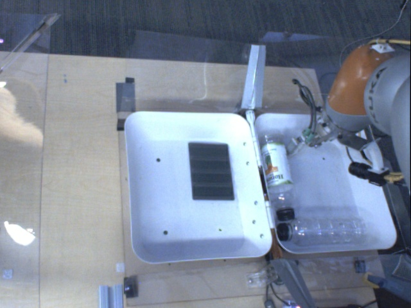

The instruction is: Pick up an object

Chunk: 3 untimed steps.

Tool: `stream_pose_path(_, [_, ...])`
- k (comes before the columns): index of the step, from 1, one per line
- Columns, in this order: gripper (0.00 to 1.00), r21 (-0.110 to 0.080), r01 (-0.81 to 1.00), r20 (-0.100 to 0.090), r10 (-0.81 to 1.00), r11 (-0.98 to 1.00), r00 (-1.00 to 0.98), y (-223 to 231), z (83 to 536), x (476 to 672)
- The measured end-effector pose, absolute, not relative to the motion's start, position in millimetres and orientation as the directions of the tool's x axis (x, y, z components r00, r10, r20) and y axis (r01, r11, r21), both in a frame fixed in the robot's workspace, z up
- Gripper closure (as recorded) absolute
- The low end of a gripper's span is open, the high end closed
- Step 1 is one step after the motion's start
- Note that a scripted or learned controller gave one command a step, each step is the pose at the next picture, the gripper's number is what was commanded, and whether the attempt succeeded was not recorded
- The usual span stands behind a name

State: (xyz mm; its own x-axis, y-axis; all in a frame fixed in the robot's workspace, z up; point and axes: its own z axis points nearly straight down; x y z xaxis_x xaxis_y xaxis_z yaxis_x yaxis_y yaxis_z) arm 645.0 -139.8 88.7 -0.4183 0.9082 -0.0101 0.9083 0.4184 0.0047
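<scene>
- Pale wooden tabletop [77, 191], carrying two shallow white plastic bins side by side at centre and right of frame.
- Left white bin [148, 236]: one flat dark ribbed rectangular pad [211, 171] lying near its middle.
- Right white bin [379, 236]: small clear bottle with white, green and orange label [277, 166] lying along the left wall; clear plastic bottle with black cap [318, 230] lying on its side along the lower edge, cap towards the left.
- Grey arm with orange band [369, 88], entering from upper right of frame, wrist over the upper part of the right bin.
- Gripper [313, 135] low near the bin's upper wall, just beside the top end of the labelled bottle; nothing seen between the jaws.
- State of the jaws: cannot tell, too small and cluttered with cables.
- Step in hand, as judged: approach, before any grasp; labelled bottle the likeliest target.
- Next move calls for: shifting towards lower left over the bottle's body, jaws straddling its width, then closing.
- Hard to make out: clear bottle's outline against white; arm cut off at right edge.
</scene>
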Motion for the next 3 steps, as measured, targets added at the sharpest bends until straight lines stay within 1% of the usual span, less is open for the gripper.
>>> stream_pose_path(1, [0.0,0.013,0.916,-0.044,0.916,0.401,-0.4,-128,94,584.6])
stream_pose_path(2, [0.0,-0.012,0.857,-0.039,0.856,0.515,-0.515,-132,92,646.4])
stream_pose_path(3, [0.0,0.012,0.92,-0.047,0.919,0.392,-0.391,-127,95,619.8])
